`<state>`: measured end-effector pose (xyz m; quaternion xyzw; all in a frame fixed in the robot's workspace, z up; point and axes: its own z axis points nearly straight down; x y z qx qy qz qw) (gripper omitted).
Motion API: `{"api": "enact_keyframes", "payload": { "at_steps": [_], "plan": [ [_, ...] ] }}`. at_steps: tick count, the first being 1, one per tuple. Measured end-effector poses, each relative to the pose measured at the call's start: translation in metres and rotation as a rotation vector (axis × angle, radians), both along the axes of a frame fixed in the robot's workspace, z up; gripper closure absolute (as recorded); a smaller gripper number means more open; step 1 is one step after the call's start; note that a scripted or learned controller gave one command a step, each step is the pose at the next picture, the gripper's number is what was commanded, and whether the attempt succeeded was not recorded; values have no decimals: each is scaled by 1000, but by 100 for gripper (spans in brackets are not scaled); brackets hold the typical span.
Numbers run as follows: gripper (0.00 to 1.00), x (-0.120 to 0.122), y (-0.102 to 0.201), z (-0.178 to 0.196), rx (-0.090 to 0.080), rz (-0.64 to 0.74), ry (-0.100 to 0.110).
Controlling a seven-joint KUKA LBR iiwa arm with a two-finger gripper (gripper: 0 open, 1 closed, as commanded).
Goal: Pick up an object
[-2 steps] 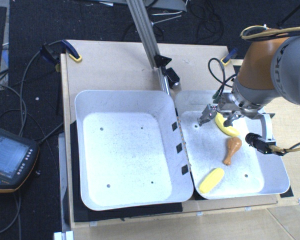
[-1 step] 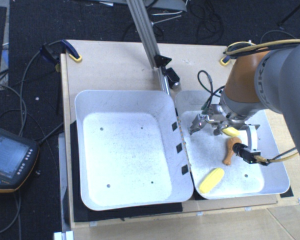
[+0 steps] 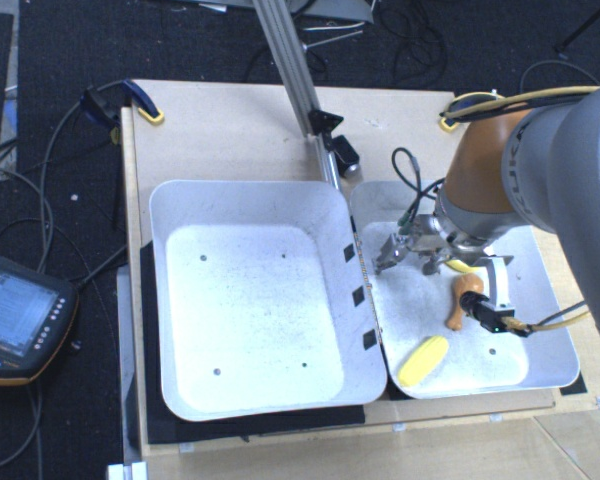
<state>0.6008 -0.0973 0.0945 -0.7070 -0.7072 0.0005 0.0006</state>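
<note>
My gripper (image 3: 388, 255) hangs low over the left part of the right bin (image 3: 540, 368), close to the wall shared with the left bin. A yellow oblong object (image 3: 422, 360) lies near the right bin's front edge, well below the gripper. An orange, pear-shaped object (image 3: 467, 296) lies to the gripper's right, beside the wrist. A small yellow piece (image 3: 462, 265) peeks out from under the wrist. I see nothing between the gripper and the bin floor under it.
The left bin (image 3: 180, 218) is a shallow white tray beside the right one. A slanted metal rail (image 3: 290, 58) rises behind the bins, with a black clamp (image 3: 342, 154) at its foot. A handheld control pendant (image 3: 15, 313) lies at the far left.
</note>
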Motion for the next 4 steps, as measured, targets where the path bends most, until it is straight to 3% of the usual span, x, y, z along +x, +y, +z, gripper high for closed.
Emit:
{"api": "enact_keyframes", "payload": {
  "at_steps": [1,3,4],
  "plan": [
    [100,0,0,11,0,0,-1],
    [100,3,0,126,0,0,-6],
    [100,-15,52,139,1,4,-3]
  ]
}}
